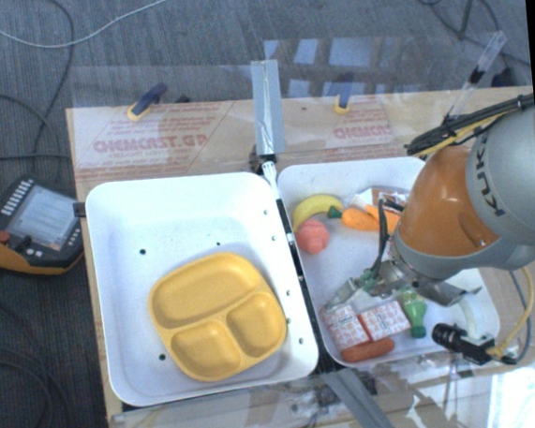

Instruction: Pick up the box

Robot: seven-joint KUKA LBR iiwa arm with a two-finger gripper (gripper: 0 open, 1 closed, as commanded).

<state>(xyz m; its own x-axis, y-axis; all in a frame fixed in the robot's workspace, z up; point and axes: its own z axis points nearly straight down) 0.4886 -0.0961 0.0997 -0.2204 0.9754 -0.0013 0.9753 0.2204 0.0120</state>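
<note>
A flat box (pixel 365 322) with a red and white print lies near the front of the right bin (pixel 304 280). My gripper (pixel 376 284) hangs just above and behind the box, under the orange wrist band of the arm that reaches in from the right. Its tip is dark and partly lost against the arm. Nothing shows held in it. The box rests on the bin floor.
In the right bin are a banana (pixel 315 207), a pink round fruit (pixel 313 236), a carrot (pixel 360 218), a green bottle (pixel 415 315) beside the box and a red sausage (pixel 366 349) in front of it. A yellow divided tray (pixel 218 313) lies in the left bin (pixel 122 269).
</note>
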